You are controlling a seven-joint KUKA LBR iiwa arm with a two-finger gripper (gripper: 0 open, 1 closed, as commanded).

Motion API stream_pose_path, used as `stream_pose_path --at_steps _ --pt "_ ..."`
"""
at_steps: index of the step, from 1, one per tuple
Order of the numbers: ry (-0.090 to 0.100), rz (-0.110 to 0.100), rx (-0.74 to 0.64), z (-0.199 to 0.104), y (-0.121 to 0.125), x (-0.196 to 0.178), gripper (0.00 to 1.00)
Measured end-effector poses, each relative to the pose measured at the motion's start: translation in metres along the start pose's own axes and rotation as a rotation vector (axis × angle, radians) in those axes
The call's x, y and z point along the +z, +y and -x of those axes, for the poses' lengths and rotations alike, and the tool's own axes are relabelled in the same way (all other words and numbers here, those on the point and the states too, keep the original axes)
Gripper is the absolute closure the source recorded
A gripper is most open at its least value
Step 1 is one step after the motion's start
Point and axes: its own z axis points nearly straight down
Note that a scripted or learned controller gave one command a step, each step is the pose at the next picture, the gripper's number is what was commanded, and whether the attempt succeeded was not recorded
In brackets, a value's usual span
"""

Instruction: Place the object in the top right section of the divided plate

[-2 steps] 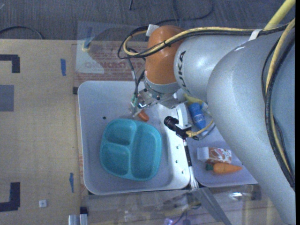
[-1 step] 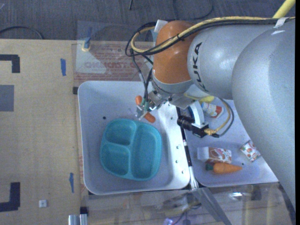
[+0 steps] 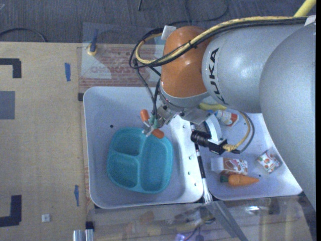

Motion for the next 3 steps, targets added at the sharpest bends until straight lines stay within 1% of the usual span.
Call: stream_pose_path --at_steps 1,2,3 --pt "-0.003 0.003 -0.13 -0.051 0.03 -0.038 1.0" --pt "-0.004 0.004 -0.34 -0.03 0.056 -0.043 1.0" --pt "-0.002 0.002 -0.492 0.008 -0.005 -0.051 1.0"
